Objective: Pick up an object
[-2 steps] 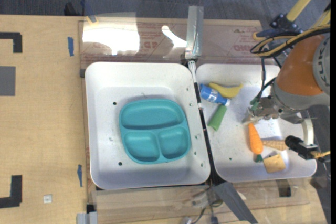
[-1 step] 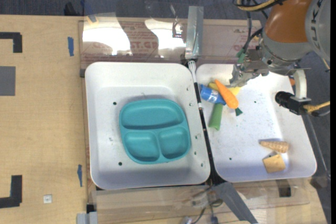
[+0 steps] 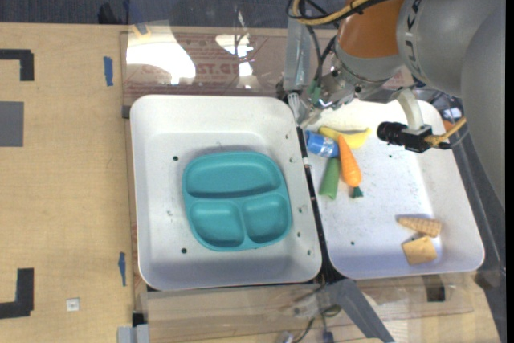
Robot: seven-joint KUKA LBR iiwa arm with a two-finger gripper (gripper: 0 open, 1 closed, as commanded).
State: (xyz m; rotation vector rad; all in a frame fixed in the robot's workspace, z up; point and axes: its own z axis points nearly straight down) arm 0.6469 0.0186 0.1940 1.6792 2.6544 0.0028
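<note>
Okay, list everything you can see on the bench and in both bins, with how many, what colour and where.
Bins: two, white, side by side on the bench.
Divided tray: one, teal, three compartments, middle of the left bin.
Carrot: one, orange, right bin, upper left part.
Green piece: one, green, long, just left of the carrot.
Blue item: one, blue, by the right bin's left wall, above the green piece.
Yellow item: one, yellow, above the carrot, partly under the arm.
Tan pieces: two, tan, right bin's lower right corner.
Bench: one, tan wood, with black and blue tape marks.
Arm: one, grey with orange band, above the right bin's upper part.
</note>
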